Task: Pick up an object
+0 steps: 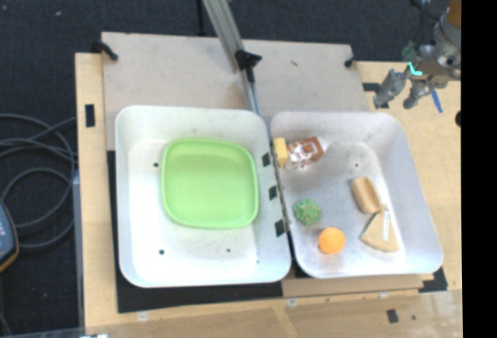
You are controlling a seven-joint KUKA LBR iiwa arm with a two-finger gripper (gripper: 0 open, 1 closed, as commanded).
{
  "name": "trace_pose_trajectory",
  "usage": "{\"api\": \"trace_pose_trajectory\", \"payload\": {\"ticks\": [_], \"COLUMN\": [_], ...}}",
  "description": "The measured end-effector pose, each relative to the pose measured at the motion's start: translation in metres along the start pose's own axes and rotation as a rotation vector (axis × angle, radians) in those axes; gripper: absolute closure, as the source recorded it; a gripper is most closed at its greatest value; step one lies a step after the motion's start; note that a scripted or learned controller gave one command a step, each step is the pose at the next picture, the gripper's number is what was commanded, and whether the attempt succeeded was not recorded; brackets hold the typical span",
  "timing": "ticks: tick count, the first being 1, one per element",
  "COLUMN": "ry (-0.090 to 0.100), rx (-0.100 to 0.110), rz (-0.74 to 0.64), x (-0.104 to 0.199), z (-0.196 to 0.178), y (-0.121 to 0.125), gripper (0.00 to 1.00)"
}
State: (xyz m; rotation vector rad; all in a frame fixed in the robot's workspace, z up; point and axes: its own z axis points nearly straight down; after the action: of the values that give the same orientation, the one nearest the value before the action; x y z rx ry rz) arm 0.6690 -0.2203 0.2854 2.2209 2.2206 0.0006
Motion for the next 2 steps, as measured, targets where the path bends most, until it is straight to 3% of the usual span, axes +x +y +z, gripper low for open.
{"api": "trace_pose_trajectory", "payload": {"ticks": [1, 2], "ry": [0.0, 0.0], "rx": [0.0, 0.004], "rz": [0.0, 0.001], "x": [0.0, -0.007], "z": [0.0, 0.048], "y": [0.0, -0.008], "gripper": [0.0, 0.0]}}
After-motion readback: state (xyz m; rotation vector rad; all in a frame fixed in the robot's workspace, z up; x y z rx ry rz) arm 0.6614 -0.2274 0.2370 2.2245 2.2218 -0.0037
